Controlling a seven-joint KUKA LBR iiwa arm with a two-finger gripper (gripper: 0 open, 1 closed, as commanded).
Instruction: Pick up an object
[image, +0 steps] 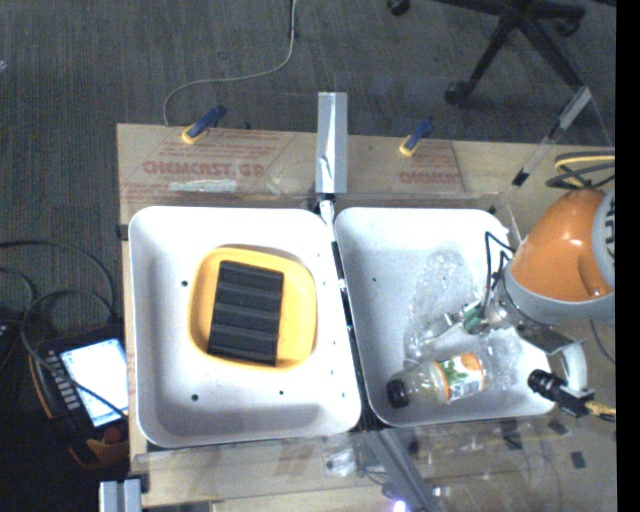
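Bottle (440, 380) w/ a dark cap lies on its side near the front of the right bin (400, 235), next to some clear crinkly plastic (440, 300). Left bin (160, 240) has a yellow dish (205, 300) w/ a black block (245, 312) on it. Arm (560, 255) sits over the right bin; can't tell how its fingers are set

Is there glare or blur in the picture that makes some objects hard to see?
Camera view: bright glare washes the right bin, so the crumpled clear plastic nearly blends in; the bottle looks slightly soft; the yellow tray and its black block in the left bin read clearly.
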